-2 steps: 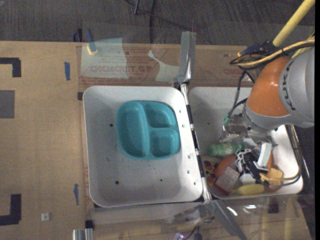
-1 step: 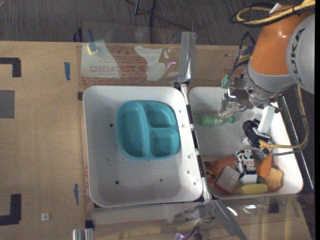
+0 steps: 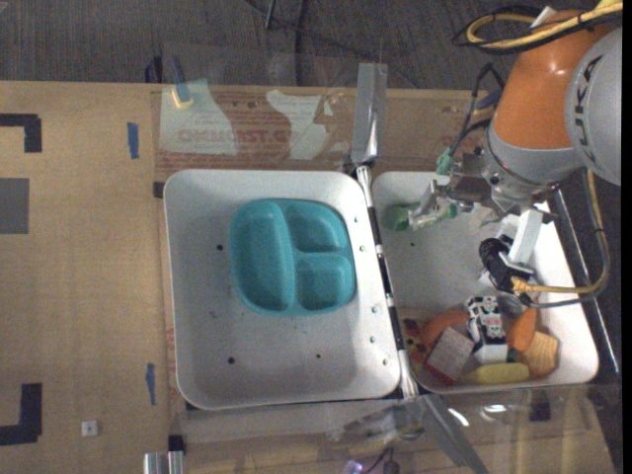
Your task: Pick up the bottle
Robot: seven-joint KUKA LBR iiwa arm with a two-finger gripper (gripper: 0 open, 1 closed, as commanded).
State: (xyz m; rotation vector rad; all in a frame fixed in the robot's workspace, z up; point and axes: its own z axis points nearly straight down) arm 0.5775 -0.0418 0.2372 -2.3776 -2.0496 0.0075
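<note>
Right bin (image 3: 583,361): white, shallow, on the bench beside its twin.
- Bottle (image 3: 398,215): green, small, blurred; lying in the upper left corner of this bin, close against the wall shared with the other bin.
- Gripper (image 3: 432,207): low over the same corner, just right of the bottle and touching or nearly touching it. Open or closed: cannot tell, too blurred. Not seen to hold anything.
- Arm (image 3: 549,102): grey with an orange band, reaching in from the right above the bin's upper half.
- Clutter at the lower edge, well apart from the bottle: orange round item (image 3: 444,323), black-and-white small item (image 3: 485,317), brown block (image 3: 451,354), yellow long item (image 3: 500,372), all bunched together and touching.

Left bin (image 3: 197,294): white, shallow.
- Divided plate (image 3: 292,257): teal, three compartments, flat on the floor in the upper middle.

Bench top (image 3: 79,265): tan board with blue tape marks.
</note>
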